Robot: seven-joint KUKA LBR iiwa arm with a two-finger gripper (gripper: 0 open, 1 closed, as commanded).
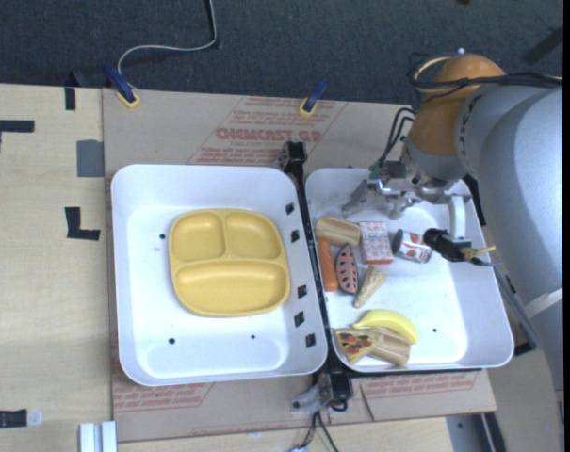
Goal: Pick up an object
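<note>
Pizza slice [358, 345] and banana [390, 324] lay at the right bin's [473, 332] near edge.
My pincer [383, 188] hung over that bin's far end; I could not tell its state. A yellow tray [230, 261] sat in the left bin [138, 281].

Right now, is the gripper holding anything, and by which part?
Cannot be told: the gripper sits over the right bin above the toy food, nothing visibly between its fingers.

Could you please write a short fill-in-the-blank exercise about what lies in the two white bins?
1. The yellow divided plate lies in the ____ bin.
2. The plate has ____ compartments.
3. The banana lies in the ____ bin, near its front edge.
4. The end effector is above the ____ bin.

Missing words: left; three; right; right
</note>
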